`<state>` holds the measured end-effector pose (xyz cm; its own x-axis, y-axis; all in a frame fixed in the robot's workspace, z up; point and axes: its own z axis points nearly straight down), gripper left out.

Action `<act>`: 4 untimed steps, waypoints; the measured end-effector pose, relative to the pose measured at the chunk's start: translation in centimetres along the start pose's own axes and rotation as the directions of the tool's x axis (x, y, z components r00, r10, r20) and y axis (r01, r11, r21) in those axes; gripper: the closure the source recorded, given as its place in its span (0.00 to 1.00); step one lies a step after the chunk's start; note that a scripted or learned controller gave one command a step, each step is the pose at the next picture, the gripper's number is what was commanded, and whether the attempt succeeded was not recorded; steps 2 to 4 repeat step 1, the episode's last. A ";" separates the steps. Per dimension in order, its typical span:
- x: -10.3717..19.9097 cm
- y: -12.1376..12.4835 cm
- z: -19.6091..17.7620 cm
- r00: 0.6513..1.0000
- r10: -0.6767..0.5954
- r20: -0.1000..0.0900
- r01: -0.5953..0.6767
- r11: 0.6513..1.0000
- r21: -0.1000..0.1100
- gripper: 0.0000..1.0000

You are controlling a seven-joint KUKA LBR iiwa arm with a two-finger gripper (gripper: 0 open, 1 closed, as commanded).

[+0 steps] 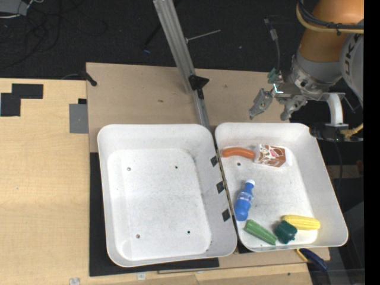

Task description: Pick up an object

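The right bin [320,171] holds several small objects. An orange hot dog [237,153] lies near its back left, with a brown and white carton [271,155] beside it. A blue bottle [243,200] rests in the middle. At the front lie a green pepper [260,231], a dark green block [285,232] and a yellow corn cob [301,222]. My gripper [274,106] hangs open above the back rim of the right bin, with nothing between its fingers.
The left bin [113,159] stands next to the right one. A slanted metal rail [181,52] runs from the back down to the bins' shared edge. Black clips [220,186] line that divide. Cables trail near the arm at the right.
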<state>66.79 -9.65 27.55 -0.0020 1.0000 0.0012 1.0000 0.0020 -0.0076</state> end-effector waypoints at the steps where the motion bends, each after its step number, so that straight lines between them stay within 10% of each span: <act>1: 0.0 0.1 -0.3 1.000 -0.002 0.001 0.002 1.000 -0.005 0.00; 4: 0.0 0.1 -0.3 1.000 -0.002 0.001 0.002 1.000 -0.005 0.00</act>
